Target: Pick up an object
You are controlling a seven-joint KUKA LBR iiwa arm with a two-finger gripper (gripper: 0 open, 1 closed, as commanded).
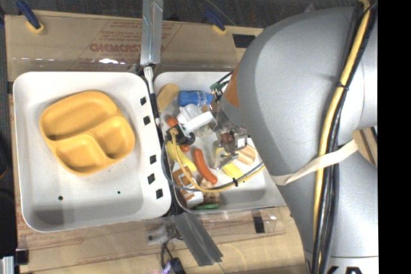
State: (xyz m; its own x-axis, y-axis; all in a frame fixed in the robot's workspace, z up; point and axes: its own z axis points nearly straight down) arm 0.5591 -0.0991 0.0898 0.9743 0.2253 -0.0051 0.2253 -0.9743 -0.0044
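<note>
My jaws (226, 138) hang low over the right bin (257, 192), but my own grey arm hides enough that I cannot tell how wide they stand or whether anything sits between them. Below lies a heap of small toy food: an orange-red sausage (205, 167) just left of me, a blue piece (191, 98) farther back. The sausage looks light, stiff and smooth, likely slippery; I judge a grip across its middle safest.
</note>
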